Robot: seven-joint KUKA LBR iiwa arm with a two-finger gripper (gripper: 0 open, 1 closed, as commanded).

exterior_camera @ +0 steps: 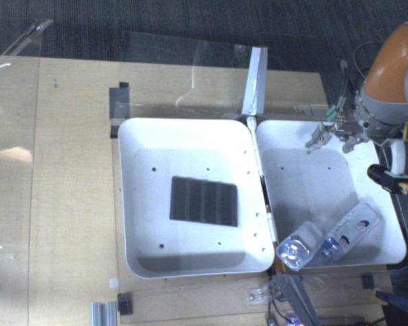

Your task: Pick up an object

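Observation:
A clear plastic bottle (330,238) with a blue label lies on its side in the front right corner of the right bin (292,182). A black ridged rectangular pad (204,200) lies flat in the middle of the left bin (143,182). My gripper (333,140) hangs over the back part of the right bin, well behind the bottle. Its two fingers are spread apart and nothing sits between them. The grey arm with the orange band (394,53) comes in from the upper right.
A metal divider post (254,80) stands behind the seam between the two bins. Clear plastic sheeting (27,148) covers the bench at the left. Cables and black fittings (387,175) sit along the right bin's right rim.

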